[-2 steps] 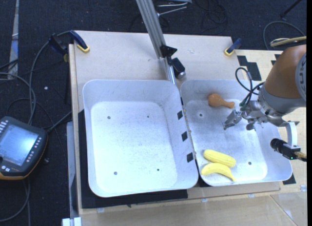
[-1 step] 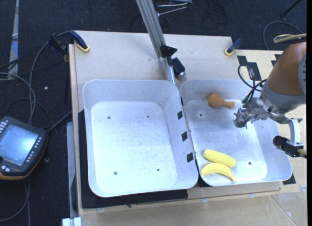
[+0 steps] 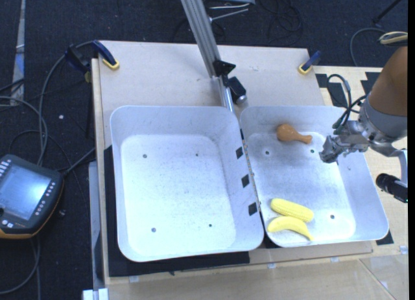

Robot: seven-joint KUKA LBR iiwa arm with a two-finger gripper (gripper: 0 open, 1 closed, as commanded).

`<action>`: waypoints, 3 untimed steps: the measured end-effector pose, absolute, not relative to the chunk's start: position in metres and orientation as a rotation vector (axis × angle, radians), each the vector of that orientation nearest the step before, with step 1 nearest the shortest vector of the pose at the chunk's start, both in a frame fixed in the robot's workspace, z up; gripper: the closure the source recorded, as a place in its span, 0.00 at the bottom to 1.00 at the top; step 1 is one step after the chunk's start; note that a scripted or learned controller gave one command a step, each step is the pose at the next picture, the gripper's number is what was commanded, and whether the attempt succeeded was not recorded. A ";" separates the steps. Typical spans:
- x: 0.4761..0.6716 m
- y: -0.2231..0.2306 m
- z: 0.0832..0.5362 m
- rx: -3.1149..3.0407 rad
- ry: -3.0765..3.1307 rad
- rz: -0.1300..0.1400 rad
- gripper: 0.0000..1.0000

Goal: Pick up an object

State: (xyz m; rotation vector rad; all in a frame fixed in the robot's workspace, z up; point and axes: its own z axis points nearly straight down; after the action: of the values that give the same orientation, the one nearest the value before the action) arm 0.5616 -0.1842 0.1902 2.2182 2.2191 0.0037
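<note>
Drumstick (image 3: 292,135) lies at the back of the right bin (image 3: 363,192), just left of my tool (image 3: 329,154). Tool hangs over the bin's right side, near the rim; jaw state: cannot tell. Two bananas (image 3: 292,218) sit side by side at the front. Left bin (image 3: 123,124) adjoins on the counter (image 3: 168,72).

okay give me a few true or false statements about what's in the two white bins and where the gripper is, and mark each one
1. The drumstick-shaped toy lies in the right bin. True.
2. The yellow bananas lie in the left bin. False: they are near the front of the right bin.
3. The gripper is over the right bin. True.
4. The gripper is touching the bananas. False: it is farther back, well apart from them, closer to the drumstick-shaped toy.
5. The arm reaches in across the left bin. False: it enters from the right side.
</note>
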 end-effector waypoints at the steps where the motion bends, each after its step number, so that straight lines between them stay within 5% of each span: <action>1: 0.571 -0.190 0.242 2.218 2.219 0.004 1.00; 2: 0.571 -0.190 0.286 2.218 2.219 0.003 1.00; 3: 0.567 -0.132 0.272 2.217 2.228 0.000 1.00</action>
State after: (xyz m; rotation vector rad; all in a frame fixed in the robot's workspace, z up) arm 0.5672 -0.1325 0.2724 2.2174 2.2276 0.0005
